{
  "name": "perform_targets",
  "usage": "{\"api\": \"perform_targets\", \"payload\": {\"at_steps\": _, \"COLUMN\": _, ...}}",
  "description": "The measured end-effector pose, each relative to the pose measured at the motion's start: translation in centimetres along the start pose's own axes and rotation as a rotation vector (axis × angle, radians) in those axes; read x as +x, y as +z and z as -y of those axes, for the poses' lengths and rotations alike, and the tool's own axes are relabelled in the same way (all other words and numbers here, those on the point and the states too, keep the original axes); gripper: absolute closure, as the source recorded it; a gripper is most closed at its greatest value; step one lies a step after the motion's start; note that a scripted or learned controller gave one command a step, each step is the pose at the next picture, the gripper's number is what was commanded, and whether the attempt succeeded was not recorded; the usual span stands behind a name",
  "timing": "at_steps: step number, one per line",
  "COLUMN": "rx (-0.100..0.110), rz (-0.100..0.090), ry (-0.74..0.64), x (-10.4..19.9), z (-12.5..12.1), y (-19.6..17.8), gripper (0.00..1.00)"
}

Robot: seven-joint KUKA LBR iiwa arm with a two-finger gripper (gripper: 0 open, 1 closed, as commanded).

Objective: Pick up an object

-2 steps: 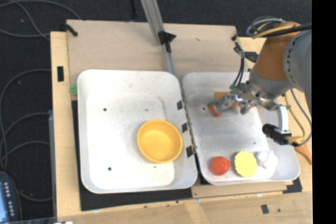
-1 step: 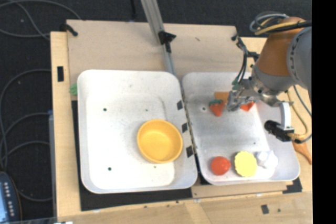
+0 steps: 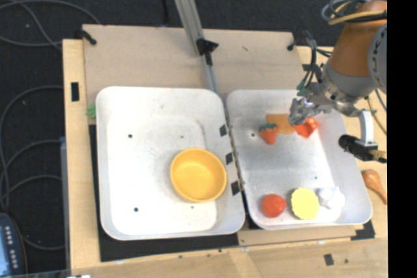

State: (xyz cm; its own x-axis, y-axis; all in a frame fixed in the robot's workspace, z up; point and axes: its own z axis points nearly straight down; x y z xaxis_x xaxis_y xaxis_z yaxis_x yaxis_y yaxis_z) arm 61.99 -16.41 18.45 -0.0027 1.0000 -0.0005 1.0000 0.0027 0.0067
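Camera view from above, at a slant: two shallow white bins side by side on a bench. In the left bin [image 3: 130, 114], one yellow bowl [image 3: 198, 174], upright, near the inner wall. In the right bin [image 3: 339, 205], several small things: a red-orange piece [image 3: 305, 127] directly under the gripper [image 3: 300, 111], a tan flat block [image 3: 280, 122] just beside it, a small orange-red piece with a green top [image 3: 268, 135], maybe a toy strawberry or carrot, touching the block's left end. At the front wall of the same bin: a red ball-like thing [image 3: 273, 205], a yellow round thing [image 3: 304, 203] just beside it, and a white crumpled thing [image 3: 330, 197] touching the yellow one.

Gripper low over the back part of the right bin, right at the red-orange piece. Open or closed: cannot tell, too small and partly hidden by the wrist. Not possible to say that anything is held.

Most probable target: the red-orange piece. Probably a light plastic or foam toy, small, smooth and a little slippery, not fragile. Best to take across its narrow middle, with a straight descent, because a hold near the edge can push it sideways against the tan block. Also a risk to catch the block together with it, since both lie so near.
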Motion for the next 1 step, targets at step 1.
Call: {"api": "perform_targets", "payload": {"at_steps": 1, "rx": 0.000, "rz": 0.000, "ry": -0.001, "x": -0.10, "z": -0.17, "y": -4.79, "gripper": 1.00}}
